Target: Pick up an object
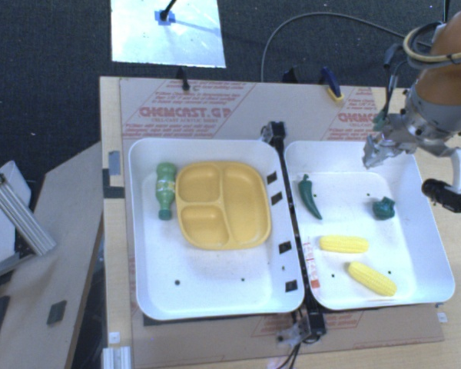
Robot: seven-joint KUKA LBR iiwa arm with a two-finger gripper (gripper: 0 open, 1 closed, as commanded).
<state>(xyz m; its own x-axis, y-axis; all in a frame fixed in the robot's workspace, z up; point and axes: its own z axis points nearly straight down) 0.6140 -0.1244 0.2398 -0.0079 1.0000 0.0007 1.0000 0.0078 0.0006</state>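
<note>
On the bench, two shallow white plastic bins sit side by side, the left bin and the right bin touching along a black-clipped seam. Reaching in from three o'clock, the grey arm with its orange band hangs over the right bin's far edge, at about one o'clock of that bin. Its metal two-finger gripper points down above bare white floor, with nothing between its tips; whether it is released or clenched I cannot tell from here.

In the left bin lies a yellow plastic divided tray, near the centre. At its nine o'clock, touching the rim, lies a green plastic bottle.

In the right bin, two yellow toy corn cobs rest toward six o'clock, one above the other. A dark green toy chilli pepper lies at nine o'clock, and a small dark green lumpy toy sits near centre, well below the gripper.
</note>
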